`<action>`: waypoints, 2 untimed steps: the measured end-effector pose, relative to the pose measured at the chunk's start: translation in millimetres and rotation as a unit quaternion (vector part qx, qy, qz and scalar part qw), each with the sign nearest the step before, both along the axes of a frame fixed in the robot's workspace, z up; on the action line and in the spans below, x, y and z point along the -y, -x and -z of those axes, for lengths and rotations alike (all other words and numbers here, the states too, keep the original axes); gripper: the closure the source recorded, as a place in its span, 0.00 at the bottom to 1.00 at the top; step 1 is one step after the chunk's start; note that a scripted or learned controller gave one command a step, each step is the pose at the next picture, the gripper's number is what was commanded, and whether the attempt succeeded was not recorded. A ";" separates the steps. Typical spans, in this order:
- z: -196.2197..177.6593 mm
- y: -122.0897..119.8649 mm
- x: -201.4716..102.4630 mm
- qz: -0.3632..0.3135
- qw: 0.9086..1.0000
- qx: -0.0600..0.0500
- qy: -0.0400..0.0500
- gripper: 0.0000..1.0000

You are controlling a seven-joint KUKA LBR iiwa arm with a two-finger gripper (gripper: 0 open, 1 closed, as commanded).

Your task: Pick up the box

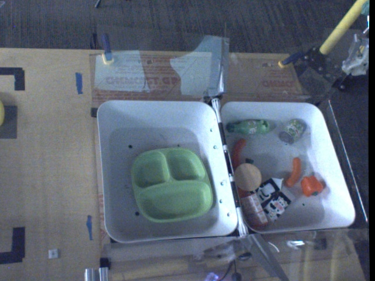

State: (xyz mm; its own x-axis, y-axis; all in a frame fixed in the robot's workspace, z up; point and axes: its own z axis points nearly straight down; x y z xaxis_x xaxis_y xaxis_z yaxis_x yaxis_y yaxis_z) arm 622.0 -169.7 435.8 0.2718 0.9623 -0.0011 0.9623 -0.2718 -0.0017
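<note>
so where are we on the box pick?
Nothing done yet: the box lies in the right bin, beside the tan ball and the red packet. Nothing is in hand. Left: the approach, grasp and lift. The green tray sits in the left bin.

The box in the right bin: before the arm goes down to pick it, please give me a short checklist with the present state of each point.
1. Box lies in the right bin: ok.
2. Top of the box uncovered: ok.
3. Free space around it: not ok, a red packet and a tan ball lie close on its left.
4. Green tray is apart, in the left bin: ok.
5. Gripper above the box: cannot tell.
</note>
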 end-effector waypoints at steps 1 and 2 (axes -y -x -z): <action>0.4 -45.4 16.4 0.208 0.978 0.001 0.000 1.00; -0.2 -23.9 31.7 0.004 1.000 0.000 0.000 1.00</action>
